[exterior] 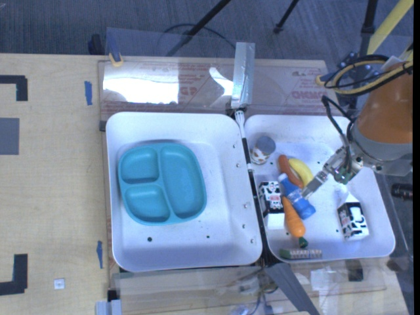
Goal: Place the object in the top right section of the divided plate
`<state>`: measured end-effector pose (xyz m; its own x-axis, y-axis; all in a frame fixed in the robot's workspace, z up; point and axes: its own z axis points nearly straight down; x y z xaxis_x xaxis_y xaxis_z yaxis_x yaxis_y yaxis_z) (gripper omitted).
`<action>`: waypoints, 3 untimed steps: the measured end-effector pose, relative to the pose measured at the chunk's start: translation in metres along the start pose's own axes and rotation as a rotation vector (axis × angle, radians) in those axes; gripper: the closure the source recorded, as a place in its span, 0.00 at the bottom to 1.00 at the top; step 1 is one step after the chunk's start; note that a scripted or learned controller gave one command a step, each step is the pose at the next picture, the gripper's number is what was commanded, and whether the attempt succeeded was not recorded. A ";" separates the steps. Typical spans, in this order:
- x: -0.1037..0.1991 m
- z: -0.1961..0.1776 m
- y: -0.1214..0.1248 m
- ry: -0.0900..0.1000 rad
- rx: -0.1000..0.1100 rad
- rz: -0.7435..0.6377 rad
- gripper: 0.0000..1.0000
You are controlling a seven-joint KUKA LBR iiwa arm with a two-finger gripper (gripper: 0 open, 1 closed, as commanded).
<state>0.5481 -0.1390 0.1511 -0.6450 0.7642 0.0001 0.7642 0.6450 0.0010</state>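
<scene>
A blue divided plate [162, 182] lies in the left bin [216, 241]; it has two small sections on its left and one long section [184, 181] on its right. In the right bin [374, 241] my gripper [307, 189] reaches down from the right into a cluster of objects. Its tip sits right over a blue item [297, 201] that lies across an orange carrot [294, 220]. A yellow banana [300, 170] lies just above the tip.
The right bin also holds a small round cup [263, 148], a black-and-white carton [270, 196] by the divider wall, a second carton [352, 220] at the right and a small striped item [302, 253] at the front edge. The arm's orange band [390, 113] hangs over the bin's right side.
</scene>
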 end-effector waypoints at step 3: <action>-0.002 -0.021 0.001 -0.007 -0.008 0.004 1.00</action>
<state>0.5508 -0.1399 0.1721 -0.6417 0.7669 -0.0069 0.7668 0.6418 0.0092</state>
